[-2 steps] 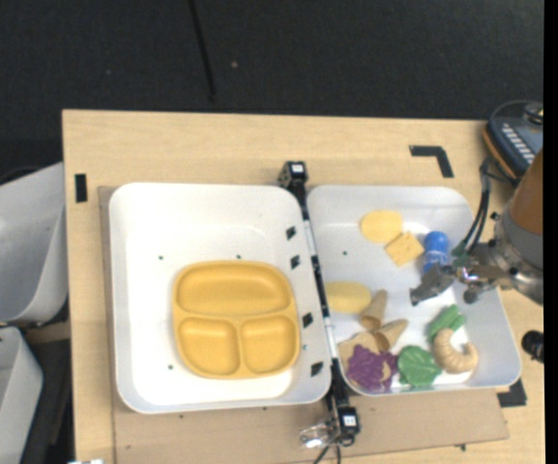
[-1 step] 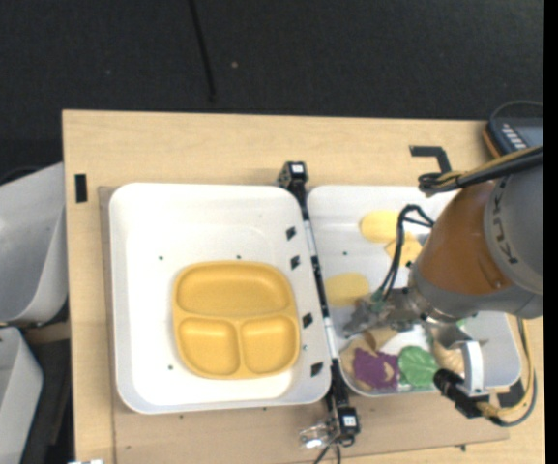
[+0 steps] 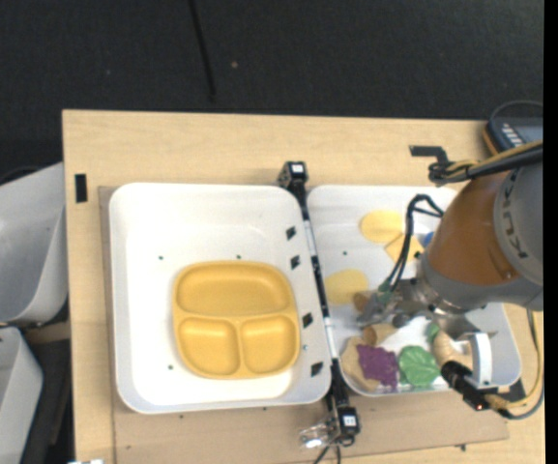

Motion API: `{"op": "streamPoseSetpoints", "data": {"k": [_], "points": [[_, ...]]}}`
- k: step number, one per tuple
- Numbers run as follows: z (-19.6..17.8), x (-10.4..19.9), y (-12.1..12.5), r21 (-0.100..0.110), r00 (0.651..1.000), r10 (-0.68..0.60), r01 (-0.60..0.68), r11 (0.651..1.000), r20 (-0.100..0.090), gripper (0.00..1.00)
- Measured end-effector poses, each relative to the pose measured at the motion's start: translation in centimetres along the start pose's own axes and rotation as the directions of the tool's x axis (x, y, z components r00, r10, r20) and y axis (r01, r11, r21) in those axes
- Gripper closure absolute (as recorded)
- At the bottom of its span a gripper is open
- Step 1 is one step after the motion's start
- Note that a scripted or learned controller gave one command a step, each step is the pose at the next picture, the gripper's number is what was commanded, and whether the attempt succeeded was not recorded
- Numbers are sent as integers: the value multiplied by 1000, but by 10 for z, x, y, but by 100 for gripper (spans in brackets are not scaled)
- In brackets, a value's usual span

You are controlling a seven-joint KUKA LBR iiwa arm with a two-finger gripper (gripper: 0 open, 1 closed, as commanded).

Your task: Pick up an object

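Arm (image 3: pixel 511 225): enters from the right, bent down at the wrist.
Orange band (image 3: pixel 467 235): directly above the wrist.
Wrist (image 3: pixel 443 298): grey, pointed down and leftward.
Gripper (image 3: pixel 380 307): at the arm's low left end, blurred.

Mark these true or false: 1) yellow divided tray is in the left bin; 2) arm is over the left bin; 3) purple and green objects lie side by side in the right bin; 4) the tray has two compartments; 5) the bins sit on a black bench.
1) True. The yellow divided tray lies in the left bin.
2) False. The arm hangs over the right bin.
3) True. The purple object lies next to the green object, near the bin's front edge.
4) False. It has three: one wide, two smaller.
5) False. The bench is light wood.
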State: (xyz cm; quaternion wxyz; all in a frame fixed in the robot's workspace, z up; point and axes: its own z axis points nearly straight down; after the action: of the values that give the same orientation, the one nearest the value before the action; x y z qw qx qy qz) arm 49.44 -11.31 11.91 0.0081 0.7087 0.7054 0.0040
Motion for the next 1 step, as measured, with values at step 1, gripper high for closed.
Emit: {"op": "streamPoseSetpoints", "data": {"k": [1], "points": [[-87,56,59,4,1000,-14,14,1000,-6,100]]}}
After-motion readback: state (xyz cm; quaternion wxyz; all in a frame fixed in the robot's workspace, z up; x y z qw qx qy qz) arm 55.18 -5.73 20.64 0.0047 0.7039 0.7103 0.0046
